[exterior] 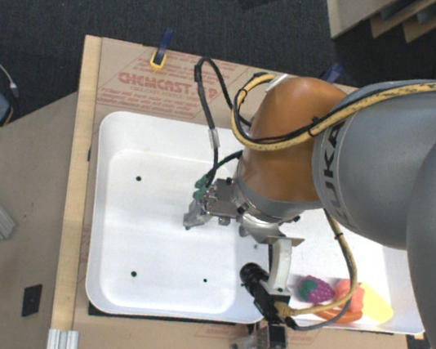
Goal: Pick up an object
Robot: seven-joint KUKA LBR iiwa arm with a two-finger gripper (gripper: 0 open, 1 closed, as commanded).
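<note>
While the arm (385, 164) covers the right bin (386, 260), I see purple, orange and yellow objects (342, 298) beside it. Tool (194, 219) sits over the left bin (151, 225); I cannot tell its state.

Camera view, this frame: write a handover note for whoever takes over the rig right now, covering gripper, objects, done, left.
Gripper: low over the left bin, near its middle; whether its fingers are open or shut cannot be told, and nothing shows held.
Objects: a purple and green toy, an orange piece and a yellow piece lie together in the right bin, near its front edge.
Done: no pick visible.
Left: move to the right bin, grasp one object and lift it.
</note>
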